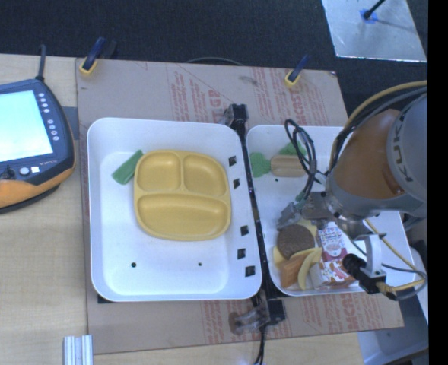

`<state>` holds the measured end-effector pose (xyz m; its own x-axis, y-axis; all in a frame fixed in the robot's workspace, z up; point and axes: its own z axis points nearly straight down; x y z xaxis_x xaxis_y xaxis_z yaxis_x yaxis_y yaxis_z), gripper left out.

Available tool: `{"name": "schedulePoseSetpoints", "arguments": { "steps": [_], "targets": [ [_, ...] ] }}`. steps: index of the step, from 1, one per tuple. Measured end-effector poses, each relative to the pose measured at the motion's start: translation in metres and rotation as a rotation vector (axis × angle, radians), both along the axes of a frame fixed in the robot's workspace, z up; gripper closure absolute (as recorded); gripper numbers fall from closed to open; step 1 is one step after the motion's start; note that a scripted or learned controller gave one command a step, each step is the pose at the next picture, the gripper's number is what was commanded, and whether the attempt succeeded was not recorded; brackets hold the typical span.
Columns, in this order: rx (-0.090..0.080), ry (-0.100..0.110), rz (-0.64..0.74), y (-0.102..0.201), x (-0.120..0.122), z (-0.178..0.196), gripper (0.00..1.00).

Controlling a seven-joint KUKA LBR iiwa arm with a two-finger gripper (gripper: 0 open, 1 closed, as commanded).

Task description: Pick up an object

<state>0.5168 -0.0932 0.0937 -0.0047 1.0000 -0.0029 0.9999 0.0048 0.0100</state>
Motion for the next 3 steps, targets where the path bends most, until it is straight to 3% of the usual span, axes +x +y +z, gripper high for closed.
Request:
{"name": "schedulePoseSetpoints", "arguments": {
  "steps": [1, 2, 3],
  "targets": [
    [0.000, -0.003, 0.000, 0.001, -0.001, 0.001, 0.00],
    [0.002, 0.009, -0.001, -0.002, 0.003, 0.008, 0.00],
    [-0.001, 0.003, 0.002, -0.032, 0.099, 0.006, 0.00]
  ]
}}
